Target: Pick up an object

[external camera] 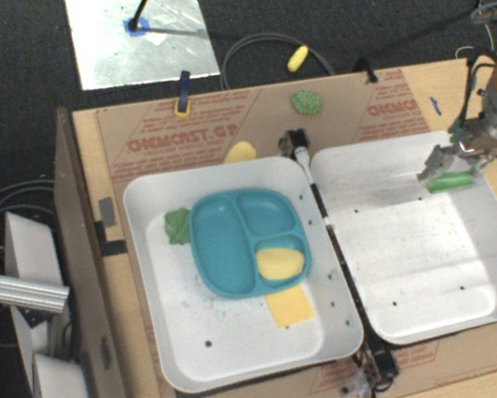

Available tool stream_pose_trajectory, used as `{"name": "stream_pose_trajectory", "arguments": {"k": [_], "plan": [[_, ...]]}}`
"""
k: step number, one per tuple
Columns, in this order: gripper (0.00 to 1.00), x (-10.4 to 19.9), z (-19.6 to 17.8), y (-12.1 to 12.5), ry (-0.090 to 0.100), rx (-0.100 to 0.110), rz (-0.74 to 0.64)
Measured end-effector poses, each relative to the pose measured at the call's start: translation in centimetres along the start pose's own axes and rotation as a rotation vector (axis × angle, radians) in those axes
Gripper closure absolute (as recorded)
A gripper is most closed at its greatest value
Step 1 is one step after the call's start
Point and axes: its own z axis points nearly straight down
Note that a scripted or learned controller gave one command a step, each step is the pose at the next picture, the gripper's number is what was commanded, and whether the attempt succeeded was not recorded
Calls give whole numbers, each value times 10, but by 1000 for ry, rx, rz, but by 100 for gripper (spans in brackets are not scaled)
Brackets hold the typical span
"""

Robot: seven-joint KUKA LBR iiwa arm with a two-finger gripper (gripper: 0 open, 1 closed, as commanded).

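Yellow slab (290,307), tool (449,164) over bin's (420,306) edge

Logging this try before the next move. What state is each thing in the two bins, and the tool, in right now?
teal divided plate: flat in the left bin
yellow lump: resting in the plate's lower right compartment
yellow flat piece: lying on the bin floor, just below the plate
green leafy piece: beside the plate's left rim
green stick: at the right bin upper right edge, under the tool
tool: low over the stick, grip unclear
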Motion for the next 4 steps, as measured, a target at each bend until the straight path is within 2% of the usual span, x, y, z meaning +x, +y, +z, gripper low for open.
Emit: {"name": "stream_pose_trajectory", "arguments": {"k": [1,3,4], "plan": [[0,-9,64,36,-1,0,-3],[0,45,107,57,1,0,-5],[100,43,96,58,-1,-3,-5]]}}
